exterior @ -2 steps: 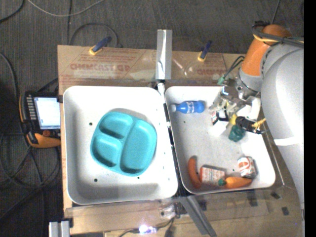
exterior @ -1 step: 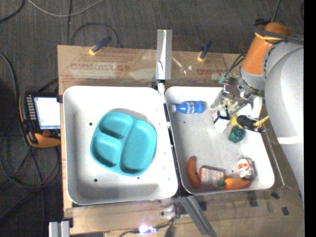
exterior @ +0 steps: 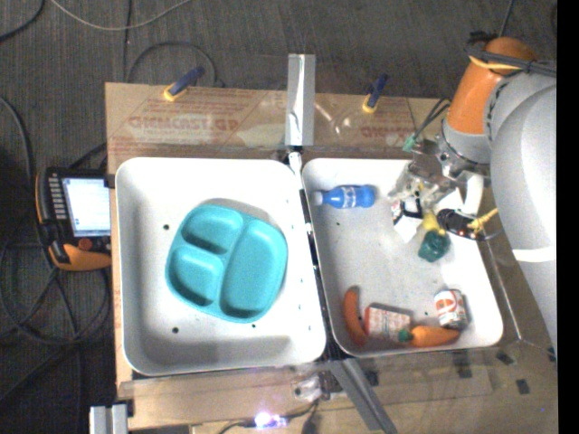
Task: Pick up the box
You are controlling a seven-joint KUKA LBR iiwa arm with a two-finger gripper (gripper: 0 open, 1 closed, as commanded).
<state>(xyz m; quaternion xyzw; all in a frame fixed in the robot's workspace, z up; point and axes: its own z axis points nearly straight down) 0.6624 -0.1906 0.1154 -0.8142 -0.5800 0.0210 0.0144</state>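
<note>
The box (exterior: 387, 320) is a small red and white carton lying flat near the front edge of the right bin (exterior: 380, 260). It rests between an orange sausage-shaped item (exterior: 353, 316) and an orange carrot (exterior: 433, 335). My gripper (exterior: 414, 202) hangs over the far right part of that bin, well behind the box. Cables and the wrist body blur its tips. A small green bottle (exterior: 433, 245) lies just in front of the gripper.
A blue bottle (exterior: 349, 196) lies at the back of the right bin, and a red and white can (exterior: 450, 307) sits at the front right. The left bin (exterior: 145, 269) holds a teal divided tray (exterior: 228, 260). The arm's grey body (exterior: 534, 179) overhangs the right side.
</note>
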